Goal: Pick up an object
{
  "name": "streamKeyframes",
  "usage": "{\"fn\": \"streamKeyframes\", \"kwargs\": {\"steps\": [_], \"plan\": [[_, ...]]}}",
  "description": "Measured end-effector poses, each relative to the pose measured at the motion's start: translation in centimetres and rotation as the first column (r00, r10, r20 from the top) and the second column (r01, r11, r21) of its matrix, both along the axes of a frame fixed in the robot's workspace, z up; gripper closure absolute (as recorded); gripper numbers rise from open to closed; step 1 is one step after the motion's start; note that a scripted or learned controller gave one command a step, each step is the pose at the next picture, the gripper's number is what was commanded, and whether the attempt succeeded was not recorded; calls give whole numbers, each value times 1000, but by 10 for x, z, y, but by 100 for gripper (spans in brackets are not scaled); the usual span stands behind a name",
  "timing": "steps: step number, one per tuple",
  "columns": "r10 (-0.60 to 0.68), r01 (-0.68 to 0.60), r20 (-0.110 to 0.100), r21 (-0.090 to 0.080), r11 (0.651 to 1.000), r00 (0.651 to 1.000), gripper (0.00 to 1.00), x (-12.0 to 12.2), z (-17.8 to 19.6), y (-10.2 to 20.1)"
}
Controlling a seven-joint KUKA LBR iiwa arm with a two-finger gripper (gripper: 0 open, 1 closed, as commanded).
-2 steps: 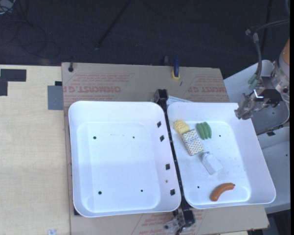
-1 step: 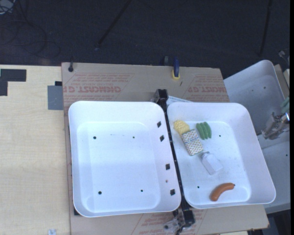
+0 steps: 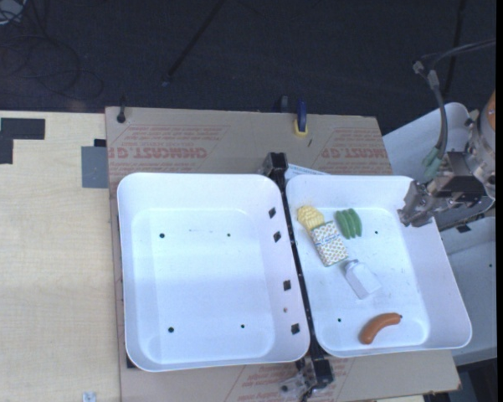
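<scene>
Gripper: the gripper (image 3: 408, 212) is hanging over the right rim of the right bin (image 3: 452, 308), near that bin's far right corner; whether its fingers are spread or pressed together cannot be told, and nothing is showing between them.
Arm: the grey arm (image 3: 473, 182) is reaching in from the right, beyond the bin's right edge.
Green object: a small green object (image 3: 348, 223) is lying in the far half of the right bin, well apart from the gripper.
Yellow object: a yellow block (image 3: 310, 217) is sitting just beside the green one, toward the bin's left edge.
Patterned packet: a pale packet (image 3: 329, 244) is lying just below the yellow block, tilted.
White piece: a whitish piece (image 3: 360, 278) is resting near the bin's middle, just beside the packet.
Orange object: a curved orange object (image 3: 379, 327) is lying near the bin's near edge.
Left bin: the left bin (image 3: 134, 308) is sitting beside the right bin, their inner edges meeting.
</scene>
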State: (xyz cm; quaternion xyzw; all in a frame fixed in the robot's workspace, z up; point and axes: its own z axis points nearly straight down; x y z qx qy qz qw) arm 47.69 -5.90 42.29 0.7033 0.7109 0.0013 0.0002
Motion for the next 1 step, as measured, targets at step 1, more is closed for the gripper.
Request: {"fn": "streamKeyframes", "kwargs": {"steps": [1], "plan": [[0,0,-1,0,1000,1000,100,3,39,82]]}}
